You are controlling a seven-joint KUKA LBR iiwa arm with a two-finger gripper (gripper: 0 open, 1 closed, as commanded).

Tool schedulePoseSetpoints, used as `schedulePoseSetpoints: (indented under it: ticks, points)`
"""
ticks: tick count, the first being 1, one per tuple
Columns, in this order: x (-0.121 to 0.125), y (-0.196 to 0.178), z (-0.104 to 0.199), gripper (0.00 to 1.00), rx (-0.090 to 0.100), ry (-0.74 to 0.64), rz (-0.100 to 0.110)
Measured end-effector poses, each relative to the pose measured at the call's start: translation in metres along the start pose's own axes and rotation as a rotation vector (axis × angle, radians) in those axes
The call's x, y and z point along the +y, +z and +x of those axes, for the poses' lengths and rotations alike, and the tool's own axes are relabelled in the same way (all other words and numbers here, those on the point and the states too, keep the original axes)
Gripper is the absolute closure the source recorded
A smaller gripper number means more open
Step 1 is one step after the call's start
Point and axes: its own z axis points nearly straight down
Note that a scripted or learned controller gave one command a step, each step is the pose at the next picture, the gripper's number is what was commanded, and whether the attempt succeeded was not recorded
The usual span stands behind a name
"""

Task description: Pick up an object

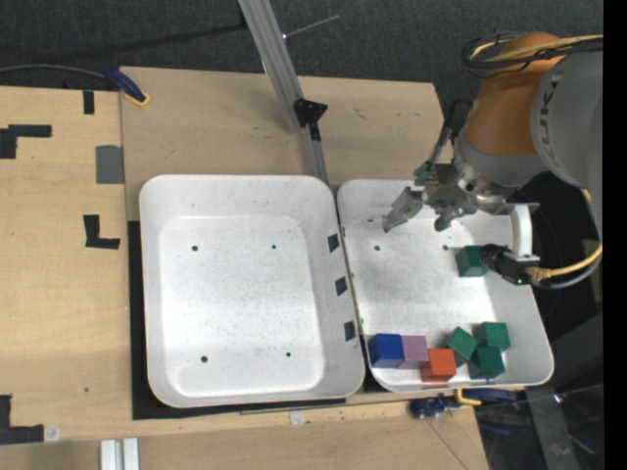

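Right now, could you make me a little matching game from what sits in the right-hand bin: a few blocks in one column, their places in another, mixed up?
Things:
1. blue block
2. orange block
3. purple block
4. lone green block

Places:
A. between the blue and orange blocks
B. apart from the cluster, near the bin's right wall, below the gripper
C. leftmost in the cluster at the near edge of the right bin
D. just left of the clustered green blocks

Pairs: 1-C, 2-D, 3-A, 4-B

The arm [519, 106] reaches in from the right, hand [423, 213] spread open.
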Motion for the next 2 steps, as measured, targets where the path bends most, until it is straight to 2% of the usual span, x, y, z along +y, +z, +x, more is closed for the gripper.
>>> schedulePoseSetpoints:
  ticks: [2]
  points:
    - [-0.013, 0.112, 0.000, 0.00, 0.001, 0.000, 0.002]
